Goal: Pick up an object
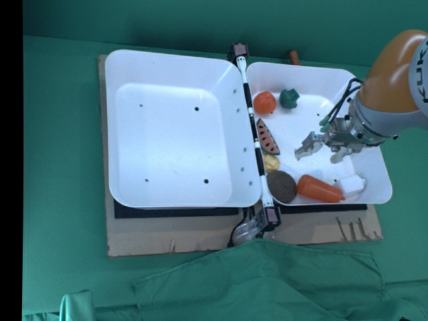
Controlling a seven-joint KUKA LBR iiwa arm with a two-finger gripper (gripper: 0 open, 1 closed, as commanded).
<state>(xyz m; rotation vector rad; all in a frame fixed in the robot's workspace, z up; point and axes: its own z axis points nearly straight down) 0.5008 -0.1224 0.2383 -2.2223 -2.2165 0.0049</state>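
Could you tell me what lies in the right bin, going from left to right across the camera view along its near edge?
Brown oval object → orange carrot-like piece → white block. The gripper hovers above the bin floor farther back, apart from all three.

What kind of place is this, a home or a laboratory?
Most likely a robot laboratory test bench: a grey and orange arm reaches over two white bins holding toy food such as a carrot, all on green cloth.
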